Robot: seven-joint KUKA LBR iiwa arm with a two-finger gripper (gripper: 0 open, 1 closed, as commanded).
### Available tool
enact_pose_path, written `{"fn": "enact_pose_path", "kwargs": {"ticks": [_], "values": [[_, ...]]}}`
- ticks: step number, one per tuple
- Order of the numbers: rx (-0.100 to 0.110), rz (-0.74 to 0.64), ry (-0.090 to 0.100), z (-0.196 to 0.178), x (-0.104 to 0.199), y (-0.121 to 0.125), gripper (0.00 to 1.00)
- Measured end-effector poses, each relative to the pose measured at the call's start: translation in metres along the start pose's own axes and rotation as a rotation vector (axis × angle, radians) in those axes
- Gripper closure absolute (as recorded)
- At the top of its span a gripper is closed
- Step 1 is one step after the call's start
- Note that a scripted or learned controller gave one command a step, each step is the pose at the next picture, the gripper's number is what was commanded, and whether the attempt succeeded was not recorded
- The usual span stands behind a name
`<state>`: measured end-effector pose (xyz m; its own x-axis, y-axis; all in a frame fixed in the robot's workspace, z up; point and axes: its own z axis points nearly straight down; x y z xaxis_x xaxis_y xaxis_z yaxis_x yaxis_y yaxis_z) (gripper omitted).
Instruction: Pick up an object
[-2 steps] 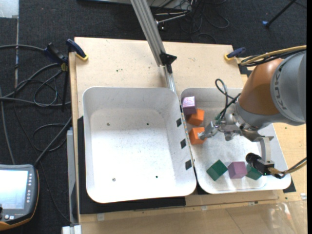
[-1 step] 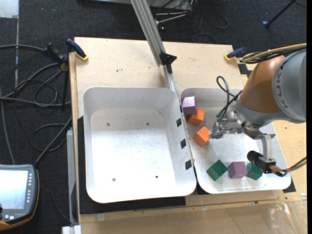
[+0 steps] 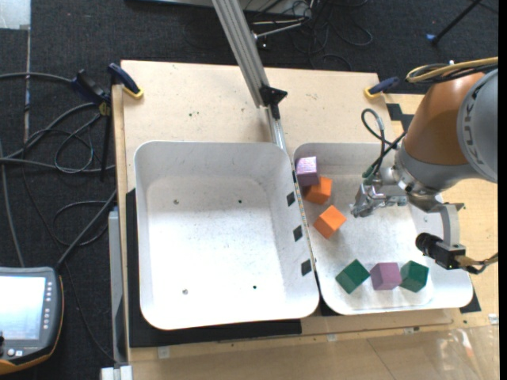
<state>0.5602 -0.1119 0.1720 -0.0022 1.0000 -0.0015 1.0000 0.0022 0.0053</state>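
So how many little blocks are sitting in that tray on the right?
6, all in the right bin: a purple block and an orange block by its left wall, another orange block mid-bin, and along the front a green block, purple block, green block. The arm may hide more.

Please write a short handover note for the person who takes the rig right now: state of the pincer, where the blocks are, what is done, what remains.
Pincer: over the right bin, upper middle; nothing visibly between its fingers, open or shut unclear.
Blocks, all in the right bin: purple block and orange block touching at the left wall; second orange block just below them; a green block, a purple one and another green one in a row near the front.
Done: no pick yet.
Left: grasp one block and lift it.
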Motion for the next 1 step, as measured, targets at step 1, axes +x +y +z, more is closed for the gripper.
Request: {"fn": "enact_pose_path", "kwargs": {"ticks": [1], "values": [[-0.002, -0.001, 0.0, -0.0634, 0.0026, -0.0002, 1.0]]}}
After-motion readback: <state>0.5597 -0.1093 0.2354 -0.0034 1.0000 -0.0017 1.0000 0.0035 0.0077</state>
